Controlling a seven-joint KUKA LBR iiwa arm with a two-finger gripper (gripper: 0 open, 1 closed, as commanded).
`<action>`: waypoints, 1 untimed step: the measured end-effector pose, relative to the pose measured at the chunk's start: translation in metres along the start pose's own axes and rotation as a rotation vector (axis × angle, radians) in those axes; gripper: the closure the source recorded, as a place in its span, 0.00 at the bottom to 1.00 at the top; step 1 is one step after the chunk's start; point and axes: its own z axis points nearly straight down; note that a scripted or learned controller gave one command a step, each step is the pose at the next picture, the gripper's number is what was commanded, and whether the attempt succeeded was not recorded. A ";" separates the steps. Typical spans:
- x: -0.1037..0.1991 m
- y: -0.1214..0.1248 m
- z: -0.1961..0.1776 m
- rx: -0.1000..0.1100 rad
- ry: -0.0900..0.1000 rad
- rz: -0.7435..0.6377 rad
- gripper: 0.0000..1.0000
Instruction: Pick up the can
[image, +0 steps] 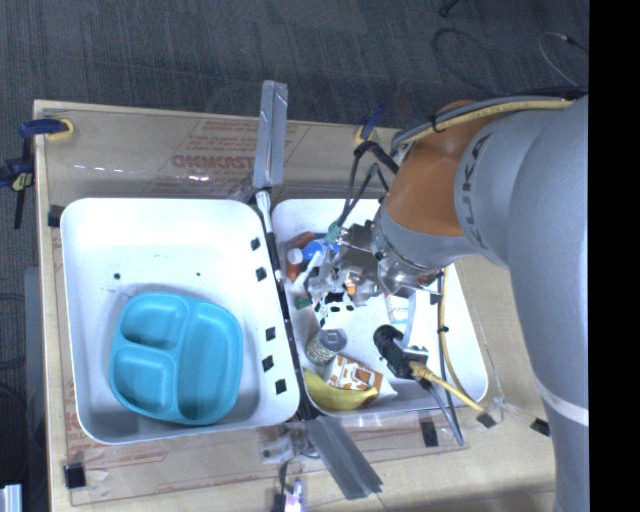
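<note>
arm (520, 190) cut off right, tool (335, 285) indistinct

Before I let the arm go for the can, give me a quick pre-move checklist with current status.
1. Can visible in the right bin: ok.
2. Can standing upright, top facing up: ok.
3. Gripper positioned above the can: not ok, it sits farther back over other clutter.
4. Space around the can: not ok, banana and small box crowd it.
5. Jaws open: cannot tell.
6. Blue tray out of the way in the left bin: ok.
</note>
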 end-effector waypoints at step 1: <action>0.067 -0.033 0.017 0.002 -0.001 0.022 1.00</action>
